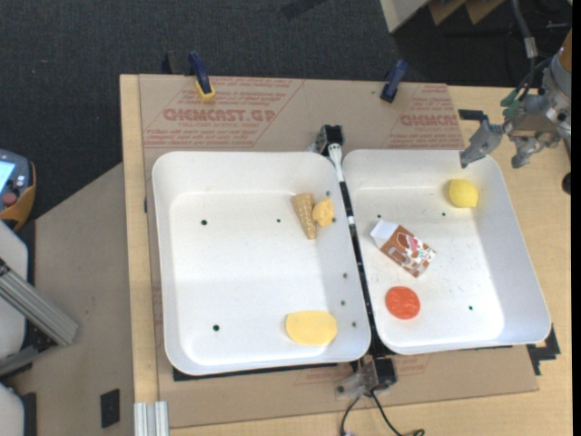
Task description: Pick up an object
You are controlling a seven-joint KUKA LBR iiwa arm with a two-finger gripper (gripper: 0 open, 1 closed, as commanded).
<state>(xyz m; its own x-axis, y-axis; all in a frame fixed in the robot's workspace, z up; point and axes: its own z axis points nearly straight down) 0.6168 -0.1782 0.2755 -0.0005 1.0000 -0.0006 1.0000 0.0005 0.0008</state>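
Hovering at the upper right of the frame, the end effector (497, 148) was seen spread wide and empty, above the yellow ball (462, 193) lying in the right bin (522, 243); nothing had been lifted yet.

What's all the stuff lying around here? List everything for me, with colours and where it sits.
Left bin: 1, white, left on the board.
Right bin: 1, white, beside it.
Cone-shaped piece: 1, tan, left bin, upper right.
Small lump: 1, yellow, touching the cone's right side.
Oval piece: 1, pale yellow, left bin, bottom.
Lemon: 1, yellow, right bin, top.
Packet: 1, brown and white, right bin, middle.
Tomato: 1, red-orange, right bin, bottom.
Clamps: 2, blue, board's far edge.
Board: 1, brown, under the bins.
Gripper: 1, grey, open, above the right bin's top right corner.
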